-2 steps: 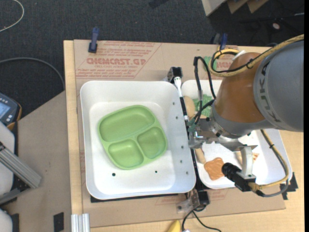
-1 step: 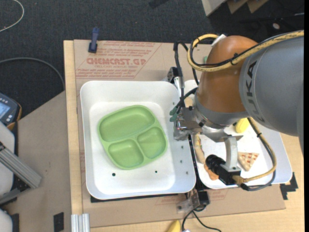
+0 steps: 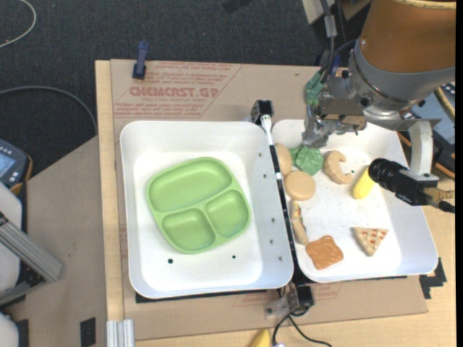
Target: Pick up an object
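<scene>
My gripper (image 3: 315, 139) hangs over the back left part of the right bin (image 3: 405, 266), its tip just above a green leafy toy (image 3: 309, 160), maybe touching it. Around that toy lie a round tan bun (image 3: 299, 186), a tan piece (image 3: 283, 159) by the bin's left wall and a curved beige pastry (image 3: 336, 166). Further right sits a yellow piece (image 3: 363, 186). Near the front are a pizza slice (image 3: 371, 238), an orange-brown cracker (image 3: 324, 251) and a long tan piece (image 3: 297, 223).
The left bin (image 3: 137, 150) holds a green divided plate (image 3: 199, 203). A black cylinder (image 3: 394, 178) on the arm reaches over the right bin's right side. Both bins rest on a cardboard sheet (image 3: 173, 85).
</scene>
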Tool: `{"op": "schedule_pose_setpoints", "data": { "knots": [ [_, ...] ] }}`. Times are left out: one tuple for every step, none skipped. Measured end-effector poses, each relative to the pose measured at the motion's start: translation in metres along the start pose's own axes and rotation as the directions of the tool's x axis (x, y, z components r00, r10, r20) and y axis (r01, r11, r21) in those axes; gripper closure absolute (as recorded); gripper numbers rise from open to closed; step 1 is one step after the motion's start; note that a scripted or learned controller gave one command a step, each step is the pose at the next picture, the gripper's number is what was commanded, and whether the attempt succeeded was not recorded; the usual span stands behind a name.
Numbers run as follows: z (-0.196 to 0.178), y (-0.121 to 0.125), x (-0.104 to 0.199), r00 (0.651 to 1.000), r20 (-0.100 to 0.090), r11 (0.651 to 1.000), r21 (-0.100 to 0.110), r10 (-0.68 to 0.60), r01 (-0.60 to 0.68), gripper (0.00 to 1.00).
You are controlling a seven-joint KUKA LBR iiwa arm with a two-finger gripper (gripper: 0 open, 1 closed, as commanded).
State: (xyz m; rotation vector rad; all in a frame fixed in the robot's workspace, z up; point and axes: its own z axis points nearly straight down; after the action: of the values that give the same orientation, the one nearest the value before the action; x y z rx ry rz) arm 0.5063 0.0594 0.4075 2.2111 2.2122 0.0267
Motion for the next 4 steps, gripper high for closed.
{"op": "schedule_pose_setpoints", "data": {
  "knots": [
    [0.064, -0.027, 0.05, 1.0, 0.002, 1.0, 0.029, -0.005, 0.005, 1.0],
    [-0.026, -0.014, 0.15, 1.0, -0.004, 1.0, 0.01, -0.011, 0.011, 1.0],
    [0.115, 0.004, 0.102, 1.0, 0.005, 1.0, 0.029, 0.004, -0.005, 1.0],
    [0.188, -0.011, 0.029, 1.0, 0.004, 1.0, 0.029, 0.006, -0.006, 1.0]
  ]
}}
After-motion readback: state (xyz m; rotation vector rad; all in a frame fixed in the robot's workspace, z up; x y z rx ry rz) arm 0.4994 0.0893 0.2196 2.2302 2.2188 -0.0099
